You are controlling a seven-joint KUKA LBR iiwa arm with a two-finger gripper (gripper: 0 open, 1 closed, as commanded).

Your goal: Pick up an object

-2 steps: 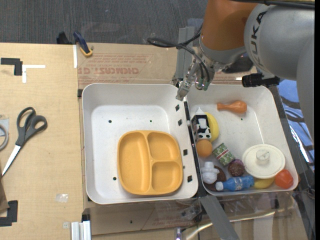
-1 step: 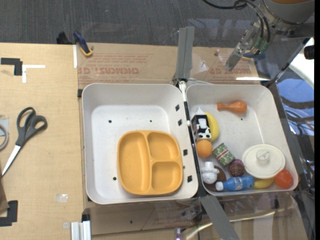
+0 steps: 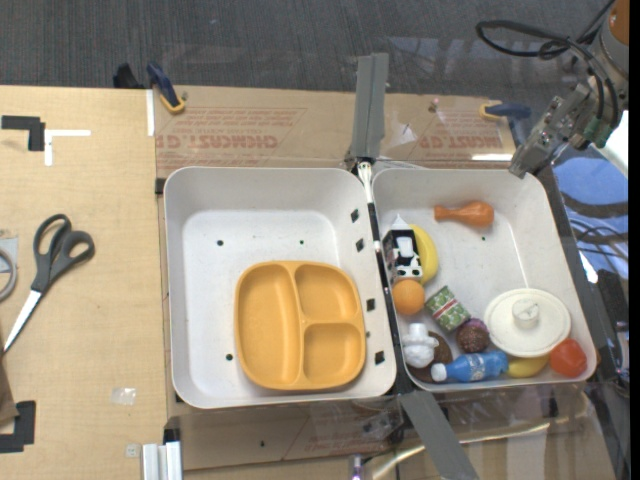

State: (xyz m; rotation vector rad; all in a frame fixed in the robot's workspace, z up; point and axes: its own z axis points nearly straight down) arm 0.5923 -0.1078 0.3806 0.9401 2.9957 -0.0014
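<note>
My gripper hangs above the far right corner of the right bin, with nothing visibly in it. Nearest to it in that bin is an orange drumstick-shaped toy. Along the bin's left wall lie a banana, a black-and-white toy and an orange ball. Toward the front sit a green can, a white lidded bowl, a dark red ball, a blue bottle and a red ball.
The left bin holds a yellow divided plate. Scissors lie on the wooden bench at the left. A grey post stands behind the seam between the bins. Blue clamps grip the cardboard, and cables loop near the arm.
</note>
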